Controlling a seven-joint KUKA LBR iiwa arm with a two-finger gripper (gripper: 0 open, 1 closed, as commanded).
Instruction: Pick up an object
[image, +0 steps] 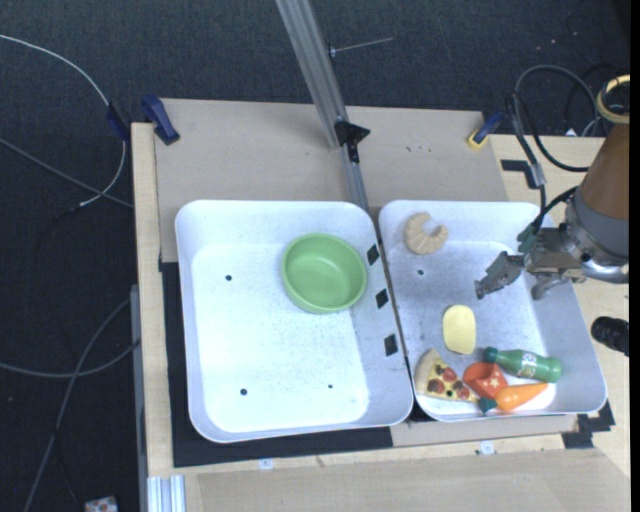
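Note:
My gripper (522, 282) hovers over the right bin (560, 310), near its right side, and its fingers stand open with nothing between them. A yellow oval piece (459, 328) lies left of and below the gripper. A tan croissant (425, 233) rests at the bin's far left corner. Along the bin's front edge lie a pizza slice (440, 378), a red pepper (485, 380), a green bottle (522, 363) and an orange carrot (520, 396), close together. A green bowl (323, 272) sits in the left bin (260, 380), near its far right.
A slanted metal pole (325, 80) rises from the bench behind the gap between the bins. Black clips (384, 298) line the divide between the bins. Cables (535, 110) hang by the arm at the right.

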